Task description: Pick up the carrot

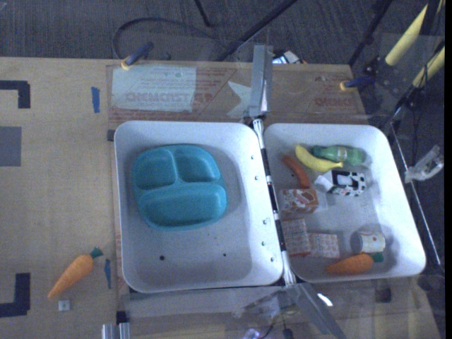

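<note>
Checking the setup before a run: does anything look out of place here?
Yes. One carrot lies on the bare bench left of the left bin, outside both bins. A second carrot sits in the right bin with the other items, near its front edge.

Dark carpet floor (85, 13) behind wood bench (49, 210) w/ blue tape (95, 99)

Two orange carrots with green tops in view. First: tapered orange plastic carrot (350, 264), lying flat near the front edge of the right white bin (402, 189), tip pointing left, green end toward the right, just beside a small cylindrical can. Second: similar orange carrot (71, 275) lying on the wooden bench, left of the left bin, tilted diagonally, green top at upper right, narrow tip at lower left.
</note>
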`<state>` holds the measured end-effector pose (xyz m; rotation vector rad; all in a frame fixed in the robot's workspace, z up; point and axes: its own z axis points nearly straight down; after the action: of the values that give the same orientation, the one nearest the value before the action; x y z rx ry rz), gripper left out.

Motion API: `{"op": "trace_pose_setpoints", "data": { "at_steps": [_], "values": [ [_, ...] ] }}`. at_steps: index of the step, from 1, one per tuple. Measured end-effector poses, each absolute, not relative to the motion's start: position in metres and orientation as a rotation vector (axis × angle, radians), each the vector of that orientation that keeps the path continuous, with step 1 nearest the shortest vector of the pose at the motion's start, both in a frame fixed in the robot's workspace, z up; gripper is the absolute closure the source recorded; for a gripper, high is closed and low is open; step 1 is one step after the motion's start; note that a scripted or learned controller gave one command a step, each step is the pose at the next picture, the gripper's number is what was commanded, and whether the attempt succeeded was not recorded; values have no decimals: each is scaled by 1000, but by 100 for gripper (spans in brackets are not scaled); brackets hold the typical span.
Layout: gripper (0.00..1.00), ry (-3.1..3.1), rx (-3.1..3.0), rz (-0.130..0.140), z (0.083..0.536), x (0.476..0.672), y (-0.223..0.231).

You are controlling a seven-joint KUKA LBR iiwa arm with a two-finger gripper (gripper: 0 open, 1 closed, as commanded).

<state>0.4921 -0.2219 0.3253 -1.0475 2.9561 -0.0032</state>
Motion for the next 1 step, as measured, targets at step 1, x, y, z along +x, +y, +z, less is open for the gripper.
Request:
{"op": "trace_pose_setpoints", "data": {
  "at_steps": [1],
  "values": [
    [0,2859,-1283,-7,350,488,-223]
  ]
}}
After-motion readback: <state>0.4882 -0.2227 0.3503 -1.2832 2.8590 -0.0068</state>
